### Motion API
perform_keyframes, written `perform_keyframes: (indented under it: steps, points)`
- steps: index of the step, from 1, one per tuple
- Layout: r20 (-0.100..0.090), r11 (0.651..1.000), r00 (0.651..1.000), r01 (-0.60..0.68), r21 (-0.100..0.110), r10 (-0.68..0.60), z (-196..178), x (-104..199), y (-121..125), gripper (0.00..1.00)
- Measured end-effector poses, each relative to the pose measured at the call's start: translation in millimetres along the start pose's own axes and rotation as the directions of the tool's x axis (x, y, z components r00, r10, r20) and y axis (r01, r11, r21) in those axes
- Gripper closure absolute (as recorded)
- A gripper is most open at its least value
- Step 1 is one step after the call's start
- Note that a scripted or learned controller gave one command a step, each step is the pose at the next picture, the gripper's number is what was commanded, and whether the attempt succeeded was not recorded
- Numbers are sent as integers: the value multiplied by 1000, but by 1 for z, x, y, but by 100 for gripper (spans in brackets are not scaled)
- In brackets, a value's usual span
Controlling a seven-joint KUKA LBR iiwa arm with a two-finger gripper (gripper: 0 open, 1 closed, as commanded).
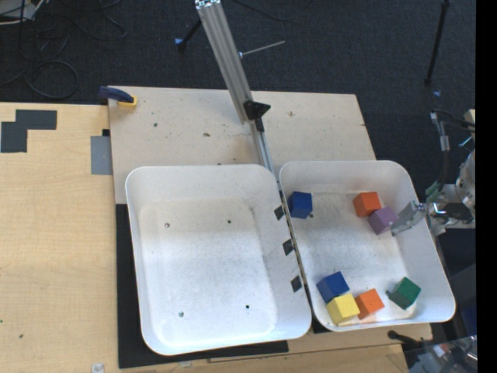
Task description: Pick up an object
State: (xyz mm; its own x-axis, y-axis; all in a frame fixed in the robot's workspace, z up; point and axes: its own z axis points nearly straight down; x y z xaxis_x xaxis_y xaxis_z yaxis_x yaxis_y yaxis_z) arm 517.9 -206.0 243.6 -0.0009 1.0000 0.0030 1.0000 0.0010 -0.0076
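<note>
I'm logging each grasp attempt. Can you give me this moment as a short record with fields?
right white bin: seven cubes
upper cubes: blue cube by the divider; orange cube; purple cube
lower cubes: blue cube; yellow cube; orange cube; green cube
gripper: at the bin's right rim, beside purple cube

No text, label, brand, number or sign can be read anywhere here: the two white bins (203, 179), the coloured blocks (300, 204) and the bench (54, 231) carry no legible writing.
</note>
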Motion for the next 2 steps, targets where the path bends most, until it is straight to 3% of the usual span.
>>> perform_keyframes:
  steps: [1,2]
  points:
    - [1,1000,1000,-2,-5,2,-2,0,1,0]
    - [0,1000,1000,-1,0,1,41,-2,1,0]
